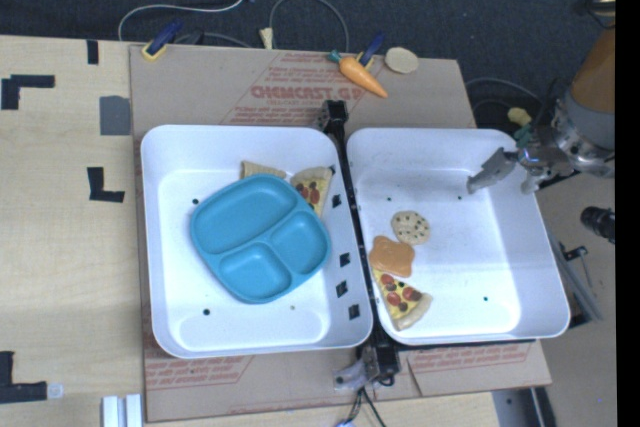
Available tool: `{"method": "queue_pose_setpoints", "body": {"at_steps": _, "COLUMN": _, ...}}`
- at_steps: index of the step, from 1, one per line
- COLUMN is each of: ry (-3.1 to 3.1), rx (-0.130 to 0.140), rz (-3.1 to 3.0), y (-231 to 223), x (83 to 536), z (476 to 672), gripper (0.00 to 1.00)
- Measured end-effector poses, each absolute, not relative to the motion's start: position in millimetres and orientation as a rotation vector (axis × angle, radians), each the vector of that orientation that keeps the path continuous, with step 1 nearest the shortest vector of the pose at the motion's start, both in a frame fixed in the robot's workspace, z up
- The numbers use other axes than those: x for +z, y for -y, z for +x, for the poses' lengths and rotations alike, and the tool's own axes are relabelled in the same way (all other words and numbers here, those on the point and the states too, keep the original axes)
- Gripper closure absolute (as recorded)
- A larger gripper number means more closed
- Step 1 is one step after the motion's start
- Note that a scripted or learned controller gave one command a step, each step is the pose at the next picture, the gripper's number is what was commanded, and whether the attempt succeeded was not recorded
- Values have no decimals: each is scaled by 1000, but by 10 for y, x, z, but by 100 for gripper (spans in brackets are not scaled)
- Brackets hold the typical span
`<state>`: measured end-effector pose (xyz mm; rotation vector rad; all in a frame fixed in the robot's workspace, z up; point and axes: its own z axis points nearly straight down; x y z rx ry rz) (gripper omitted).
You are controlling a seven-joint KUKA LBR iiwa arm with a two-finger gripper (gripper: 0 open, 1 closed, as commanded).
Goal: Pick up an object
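The arm (590,90) comes in from the right of the right bin (500,235), and its gripper (500,167) hangs over that bin's upper right part, above bare white floor. Whether it is open or closed cannot be told from here; nothing shows in its grasp.

Three things in the right bin could serve the task, all grouped in its left half, well apart from the gripper. A round cookie (410,227) lies nearest the bin's middle. Just below it lies an orange piece (392,258), and touching that, nearer the bin's front-left corner, a pizza slice (405,300). The cookie looks the easiest pick, since it lies alone with open floor around it; the other two press together and sit close to the bin's left wall, which would probably crowd a grasp.

The left bin (165,215) holds a blue divided plate (260,237), lying tilted over another pizza slice (315,185) and a tan piece (258,171) that peek out behind it, toward the wall shared with the right bin. The plate covers much of both, so they seem poor choices.

Beyond the right bin's back wall, on the cardboard over the desk (60,215), lie a toy carrot (362,75) and a pale disc (402,61), outside either bin.
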<state>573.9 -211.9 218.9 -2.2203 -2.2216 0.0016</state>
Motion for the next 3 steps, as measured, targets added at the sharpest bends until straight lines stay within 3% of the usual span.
{"method": "queue_pose_setpoints", "body": {"at_steps": 1, "ry": 2225, "rx": 3, "rz": -2207, "y": 1173, "x": 1451, "z": 5820, "gripper": 0}}
{"method": "queue_pose_setpoints", "body": {"at_steps": 2, "ry": 2225, "rx": 4, "rz": -2220, "y": 1082, "x": 819, "z": 5910, "gripper": 0}}
{"method": "queue_pose_setpoints", "body": {"at_steps": 3, "ry": 2228, "rx": -2, "rz": -2227, "y": 1099, "x": 973, "z": 5929, "gripper": 100}}
